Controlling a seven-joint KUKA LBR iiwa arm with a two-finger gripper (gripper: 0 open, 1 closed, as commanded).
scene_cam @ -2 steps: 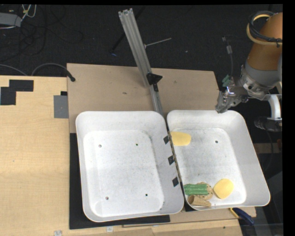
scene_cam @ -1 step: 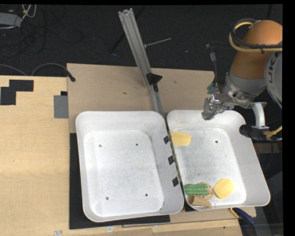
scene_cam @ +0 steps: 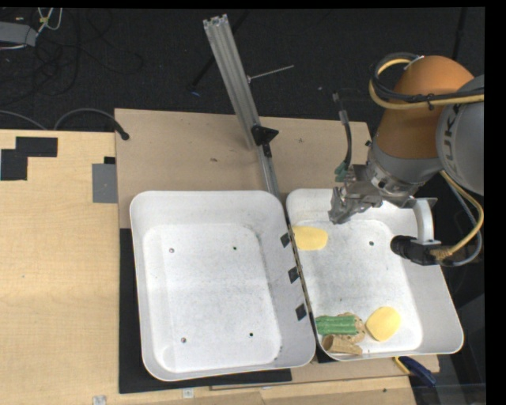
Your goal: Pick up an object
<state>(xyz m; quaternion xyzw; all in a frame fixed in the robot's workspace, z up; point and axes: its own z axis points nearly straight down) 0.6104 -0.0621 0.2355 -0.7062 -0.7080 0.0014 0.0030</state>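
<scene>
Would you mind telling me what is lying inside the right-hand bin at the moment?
The right bin holds a yellow piece by its left wall, and near the front a round yellow piece, a green item and a tan item. The green item partly covers the tan one.

Aluminium rail [scene_cam: 237, 87] slanting across the tan bench board [scene_cam: 182, 150], pale wood tabletop [scene_cam: 55, 261] at left, black cables [scene_cam: 47, 24] on dark floor behind.
</scene>
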